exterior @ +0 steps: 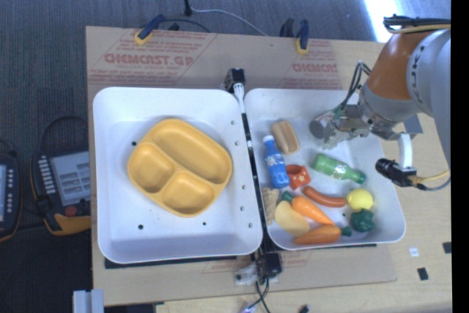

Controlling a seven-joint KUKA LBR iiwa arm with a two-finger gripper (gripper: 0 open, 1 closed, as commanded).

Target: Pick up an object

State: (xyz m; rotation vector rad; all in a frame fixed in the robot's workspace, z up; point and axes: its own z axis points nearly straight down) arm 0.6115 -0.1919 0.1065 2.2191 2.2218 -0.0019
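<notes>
The claw [327,130] is seen low over the right bin [388,234], toward that bin's 12 o'clock side; its fingers are blurred against the grey wrist, so how far they are parted cannot be told, and nothing can be made out between them. The arm [410,77] enters from 3 o'clock and is cut off by the frame edge.

At 6 o'clock from the claw a green bottle [338,168] is laid on its side. At 9 o'clock a hot dog bun [285,136] is found, apart from the claw. Below the bun a blue bottle [275,163] is laid lengthwise, with a small red item [298,176] just beside it; what that item is cannot be made out. Further toward 6 o'clock a sausage [325,196], a lemon [360,199], a carrot [312,209] and a dark green piece [361,221] are crowded together, partly overlapping, so their outlines are hard to separate.

In the left bin [110,231], well away at 9 o'clock, a yellow divided plate [179,166] is set. Both bins are carried on the tabletop [432,260].
</notes>
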